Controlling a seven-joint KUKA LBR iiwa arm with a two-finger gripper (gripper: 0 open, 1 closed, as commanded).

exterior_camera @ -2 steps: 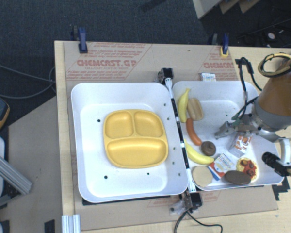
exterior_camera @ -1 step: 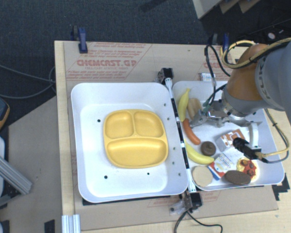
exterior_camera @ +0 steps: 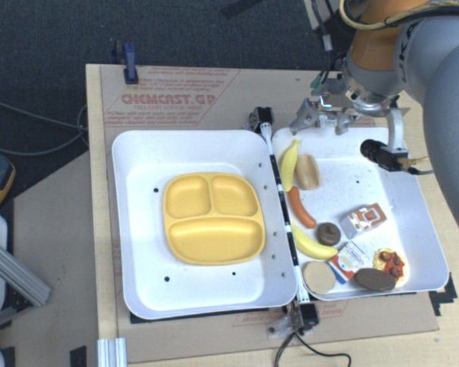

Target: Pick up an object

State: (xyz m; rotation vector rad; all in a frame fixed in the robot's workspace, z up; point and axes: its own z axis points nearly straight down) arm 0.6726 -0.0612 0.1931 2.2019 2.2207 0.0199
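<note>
Camera view: arm comes in from the right, gripper sits over the far edge of the right bin, above the clutter and touching nothing in it. Can't tell how it's set from this angle, nothing visibly held. Candidates are all in the right bin, crowded along the divider side: one banana at the far end touching a bread roll, a sausage just below, a second banana with a chocolate donut resting on it, then a small carton, a beige disc and a dark lump at the near end. Left bin carries just a yellow divided plate, likely the drop side. My read: arm is parked high to keep the view open; the far banana and roll are nearest but touching, so a clean grab is awkward.
</note>
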